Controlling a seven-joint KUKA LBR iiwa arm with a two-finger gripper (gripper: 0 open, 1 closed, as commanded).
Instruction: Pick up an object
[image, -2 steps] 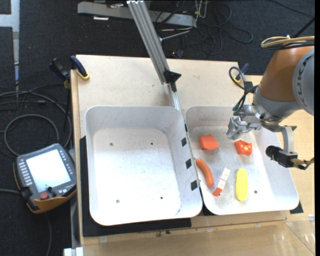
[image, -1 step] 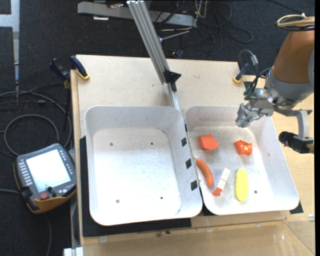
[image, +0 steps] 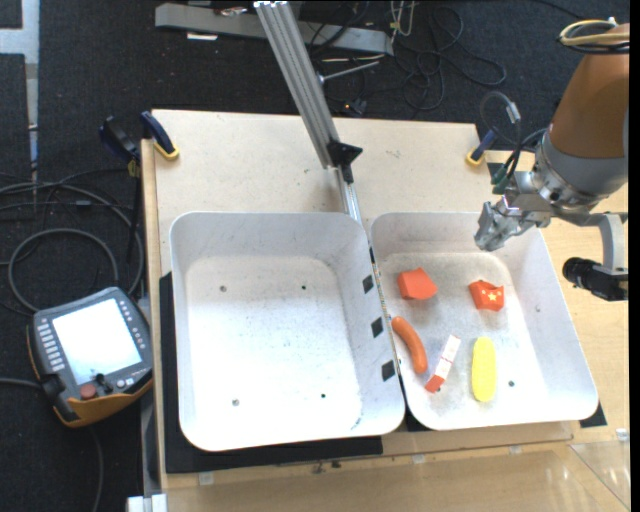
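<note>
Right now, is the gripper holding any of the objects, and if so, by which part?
Nothing is held. The gripper hangs over the right bin's far edge, with no object between its fingers; all five objects lie on the bin floor.

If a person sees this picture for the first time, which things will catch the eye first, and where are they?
The bright items in the right bin stand out first: an orange block, a red piece, an orange sausage-shaped item, a yellow banana-shaped item and a small white and red stick. Next comes the arm's gripper, poised over that bin's far edge. The left bin is plain white.
</note>
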